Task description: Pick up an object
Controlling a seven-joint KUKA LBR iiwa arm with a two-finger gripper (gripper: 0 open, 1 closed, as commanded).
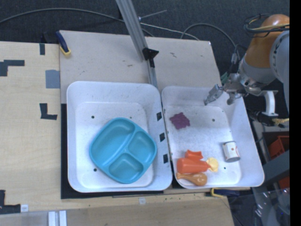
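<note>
Pincer (220, 96) above the right bin's (247, 126) far rim, fingers spread, holding nothing. Below: fuzzy purple scrap (179, 120), small metal cylinder (230, 151), overlapping orange plastic toys (192, 165), shapes indistinct.

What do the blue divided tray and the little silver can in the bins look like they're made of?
The blue divided tray looks like moulded plastic: one even colour, soft rounded dividers, a dull sheen. The little silver can looks like metal, or metallised plastic: a pale grey, slightly reflective side. It is too small to tell which.
</note>
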